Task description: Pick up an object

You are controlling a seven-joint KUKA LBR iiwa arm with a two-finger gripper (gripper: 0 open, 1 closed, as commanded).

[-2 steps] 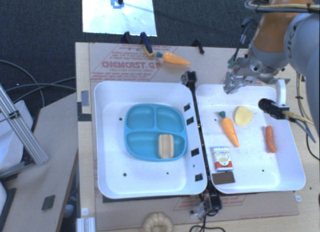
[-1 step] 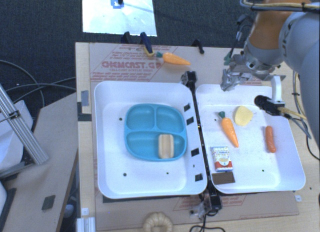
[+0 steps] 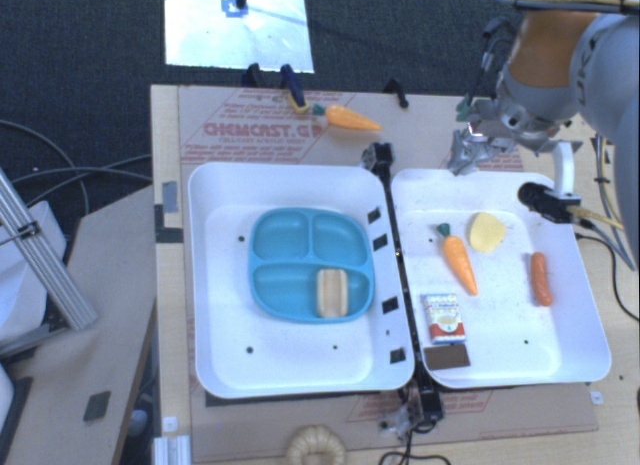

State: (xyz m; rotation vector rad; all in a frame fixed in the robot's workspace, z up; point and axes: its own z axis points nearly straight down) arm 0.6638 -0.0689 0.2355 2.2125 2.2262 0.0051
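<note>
**Arm poised above two bins on a bench**

Camera view: two white bins. The left bin point(image 3: 225, 353) holds one blue divided plate point(image 3: 310, 263) with one bread piece point(image 3: 332, 293). The right bin point(image 3: 580, 338) holds one carrot point(image 3: 459, 262), one yellow slice point(image 3: 487, 232), one sausage point(image 3: 540, 279) and one small carton point(image 3: 443, 317). A second carrot point(image 3: 345, 118) lies on the cardboard-covered bench point(image 3: 240, 128), above dark carpet. The gripper point(image 3: 467, 156) hangs over the right bin's far rim, carrying nothing.
</note>
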